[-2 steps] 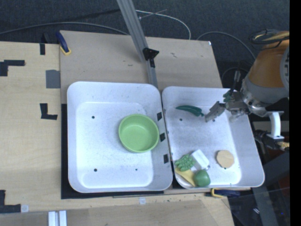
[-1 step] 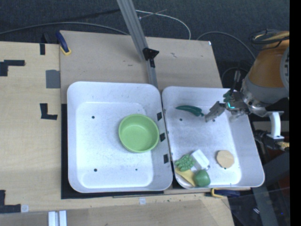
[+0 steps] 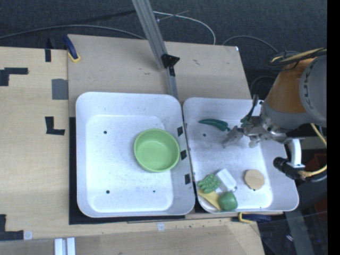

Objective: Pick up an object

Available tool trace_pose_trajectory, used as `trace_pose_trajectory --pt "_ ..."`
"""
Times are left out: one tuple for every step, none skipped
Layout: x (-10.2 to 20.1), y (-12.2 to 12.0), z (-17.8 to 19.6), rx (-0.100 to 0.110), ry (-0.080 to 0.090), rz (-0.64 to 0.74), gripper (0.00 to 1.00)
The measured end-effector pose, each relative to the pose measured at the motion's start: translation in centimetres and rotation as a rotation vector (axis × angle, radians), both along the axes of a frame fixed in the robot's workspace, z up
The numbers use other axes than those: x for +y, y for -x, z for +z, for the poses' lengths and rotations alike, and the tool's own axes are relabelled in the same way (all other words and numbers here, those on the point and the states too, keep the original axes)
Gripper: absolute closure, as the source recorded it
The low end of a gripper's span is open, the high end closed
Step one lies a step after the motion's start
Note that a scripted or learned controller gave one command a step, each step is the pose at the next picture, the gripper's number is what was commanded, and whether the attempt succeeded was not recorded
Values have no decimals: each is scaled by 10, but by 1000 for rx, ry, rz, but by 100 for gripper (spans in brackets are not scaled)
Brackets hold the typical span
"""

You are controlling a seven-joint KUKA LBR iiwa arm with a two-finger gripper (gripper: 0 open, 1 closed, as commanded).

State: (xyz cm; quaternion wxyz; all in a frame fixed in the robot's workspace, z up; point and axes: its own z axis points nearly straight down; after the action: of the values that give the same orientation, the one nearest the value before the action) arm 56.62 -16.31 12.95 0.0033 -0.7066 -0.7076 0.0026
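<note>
Camera view, from above: hand (image 3: 235,135) low in right bin (image 3: 276,158), fingers spread apart, gripping nothing. Dark green curved object (image 3: 214,124) just beside fingertips, toward bin's upper left. Tan round disc (image 3: 254,179) near front. Green, yellow and white items (image 3: 219,190) clustered in front left corner. Green bowl (image 3: 156,150) in left bin (image 3: 95,142).

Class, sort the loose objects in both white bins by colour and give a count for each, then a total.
Green: 4: bowl, dark curved piece, leafy piece, round piece
White: 1: block
Tan: 1: disc
Yellow: 1: piece
Total: 7
</note>
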Motion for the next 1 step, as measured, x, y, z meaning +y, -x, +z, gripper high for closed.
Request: trace_pose_trajectory --pt "0 0 -42 -8 3 1 0"
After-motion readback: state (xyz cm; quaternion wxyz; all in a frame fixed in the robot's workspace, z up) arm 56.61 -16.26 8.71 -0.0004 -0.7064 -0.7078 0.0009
